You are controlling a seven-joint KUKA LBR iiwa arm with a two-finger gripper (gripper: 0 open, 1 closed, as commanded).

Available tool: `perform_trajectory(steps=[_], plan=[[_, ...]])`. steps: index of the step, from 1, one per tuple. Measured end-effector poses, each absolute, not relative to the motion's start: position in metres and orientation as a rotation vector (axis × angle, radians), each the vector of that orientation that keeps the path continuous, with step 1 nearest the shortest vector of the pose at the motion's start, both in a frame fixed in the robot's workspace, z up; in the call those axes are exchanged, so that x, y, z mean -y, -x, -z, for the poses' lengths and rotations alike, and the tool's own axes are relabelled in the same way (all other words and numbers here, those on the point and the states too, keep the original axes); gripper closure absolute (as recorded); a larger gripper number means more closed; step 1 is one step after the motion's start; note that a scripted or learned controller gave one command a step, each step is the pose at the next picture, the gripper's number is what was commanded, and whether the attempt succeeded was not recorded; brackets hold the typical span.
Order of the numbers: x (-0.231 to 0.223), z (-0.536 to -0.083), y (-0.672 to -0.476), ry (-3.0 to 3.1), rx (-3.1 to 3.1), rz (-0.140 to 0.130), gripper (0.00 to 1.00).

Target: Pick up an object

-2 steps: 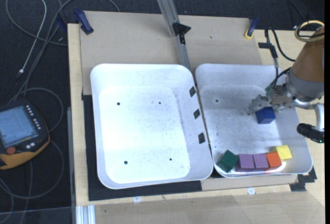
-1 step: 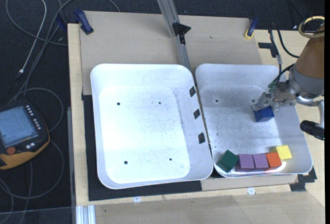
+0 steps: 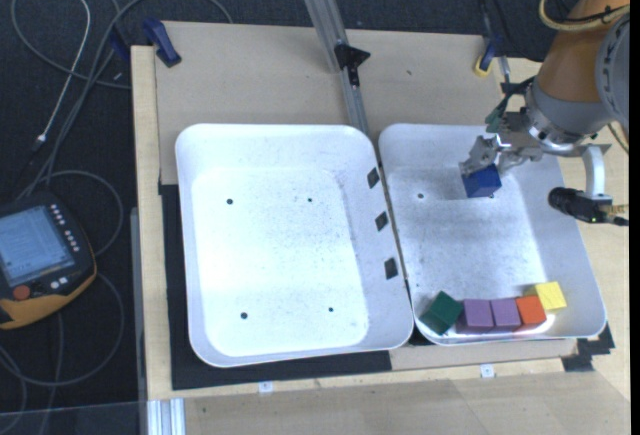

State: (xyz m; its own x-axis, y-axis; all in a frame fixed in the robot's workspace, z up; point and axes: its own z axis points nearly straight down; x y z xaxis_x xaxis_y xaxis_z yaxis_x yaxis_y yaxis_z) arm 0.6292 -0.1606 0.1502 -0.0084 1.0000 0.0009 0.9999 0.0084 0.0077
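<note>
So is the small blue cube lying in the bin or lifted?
Lifted: the small blue cube sits between the gripper's fingers, above the right white bin.

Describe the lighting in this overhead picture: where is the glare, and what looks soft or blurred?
Camera view: the left bin is washed out by bright glare, its floor nearly featureless; the right bin is lit more evenly, so its speckle reads; the gripper and the blue block at it look slightly soft; the surrounding floor stays dark.

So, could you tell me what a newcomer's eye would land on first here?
Probably the blue block between the fingers of the gripper, over the far part of the right bin. Next, the row along that bin's near edge: green block, purple block, a second purple block, orange block, yellow block.
</note>
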Motion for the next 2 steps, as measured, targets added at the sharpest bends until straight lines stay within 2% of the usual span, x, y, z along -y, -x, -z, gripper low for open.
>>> perform_trajectory(steps=[1,2], plan=[[0.085,-0.098,-0.597,-2.218,-2.232,0.000,1.00],[0.015,-0.205,-0.650,-2.208,-2.226,-0.015,1.00]])
